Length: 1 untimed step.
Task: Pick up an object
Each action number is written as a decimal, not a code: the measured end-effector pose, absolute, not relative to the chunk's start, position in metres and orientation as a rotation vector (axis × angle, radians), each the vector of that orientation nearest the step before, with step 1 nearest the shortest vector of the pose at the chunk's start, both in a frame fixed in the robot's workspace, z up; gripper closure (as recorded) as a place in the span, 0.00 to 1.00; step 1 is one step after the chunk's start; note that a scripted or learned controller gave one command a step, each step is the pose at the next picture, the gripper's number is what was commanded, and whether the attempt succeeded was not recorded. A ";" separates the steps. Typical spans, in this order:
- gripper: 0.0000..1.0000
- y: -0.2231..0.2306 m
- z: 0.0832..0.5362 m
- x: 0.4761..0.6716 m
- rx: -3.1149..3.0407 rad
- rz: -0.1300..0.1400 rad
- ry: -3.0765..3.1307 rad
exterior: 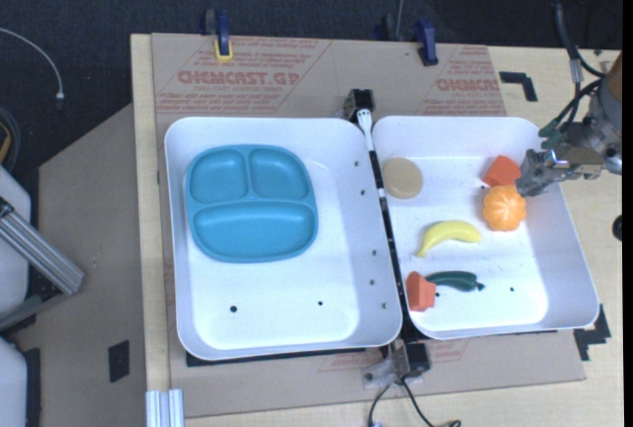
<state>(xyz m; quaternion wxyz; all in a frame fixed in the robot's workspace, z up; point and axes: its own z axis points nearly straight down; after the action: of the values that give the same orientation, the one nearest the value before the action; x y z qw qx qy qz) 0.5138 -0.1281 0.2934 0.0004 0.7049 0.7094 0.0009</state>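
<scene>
The end effector [535,174] hangs over the right bin [554,311] at its right rim; whether it is released or clenched cannot be told. Just beside it lie an orange fruit [504,209] and a red-orange block [500,170], nothing visibly grasped. Further into the right bin sit a banana [448,236], a tan disc [403,178], a dark green pepper [455,282] and a small red piece [421,293]. Beyond the right bin, the left bin [277,326] holds a blue divided plate [252,203].
</scene>
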 end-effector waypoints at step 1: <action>1.00 -0.073 0.284 0.511 2.217 0.001 2.231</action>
<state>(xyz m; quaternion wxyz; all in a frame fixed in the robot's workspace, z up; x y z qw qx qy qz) 0.5108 -0.0727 0.2839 -0.0018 0.7048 0.7094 0.0003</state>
